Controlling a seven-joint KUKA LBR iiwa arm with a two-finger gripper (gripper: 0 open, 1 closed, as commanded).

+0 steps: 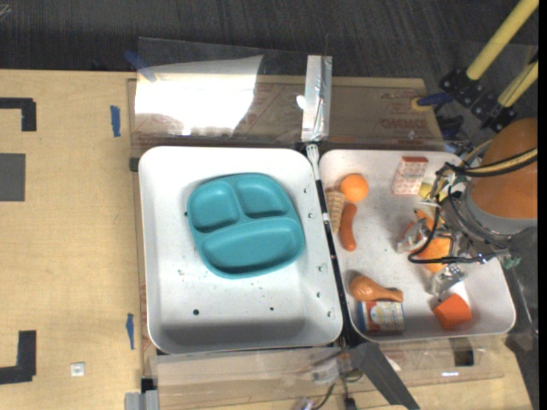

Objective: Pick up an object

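Note:
The arm reaches in from the right, its orange band (513,173) above the right bin (380,171). My gripper (438,261) hangs low over that bin's right side, wrapped in black cables. Just under it lies a small orange object (434,248), partly covered by the gripper. An orange cup (452,309) lies right below the gripper. Further left in this bin are an orange ball (354,186), a waffle cone (335,203), an orange sausage shape (348,226), a toy drumstick (373,289) and a small can (381,316). A small printed box (410,176) stands near the back.
The left bin (162,297) holds a teal divided plate (245,224). A ridge where the two bins meet (327,237) runs between them. Clear plastic sheeting (205,101) lies behind the bins. Yellow bars with black clamps (487,67) stand at the upper right.

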